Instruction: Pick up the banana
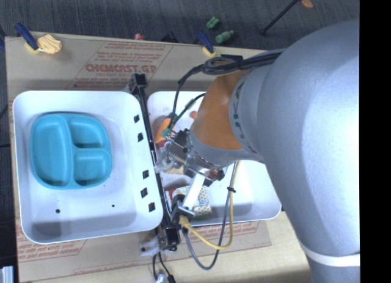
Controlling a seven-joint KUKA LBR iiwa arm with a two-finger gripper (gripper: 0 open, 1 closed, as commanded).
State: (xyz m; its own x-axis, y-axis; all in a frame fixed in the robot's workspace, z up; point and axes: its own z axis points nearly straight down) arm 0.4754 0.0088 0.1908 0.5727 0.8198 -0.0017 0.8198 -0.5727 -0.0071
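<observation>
Camera view, arm (305,135) from rt, wrist down into rt bin (259,205)

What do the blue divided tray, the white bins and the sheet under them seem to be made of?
Blue tray: likely moulded plastic, matte, with smooth rounded compartment edges. Left bin and right bin: probably thin formed plastic, slightly glossy, with soft curved rims. Sheet beneath: looks like cardboard or paper-faced board, tan with red printed lettering.
</observation>
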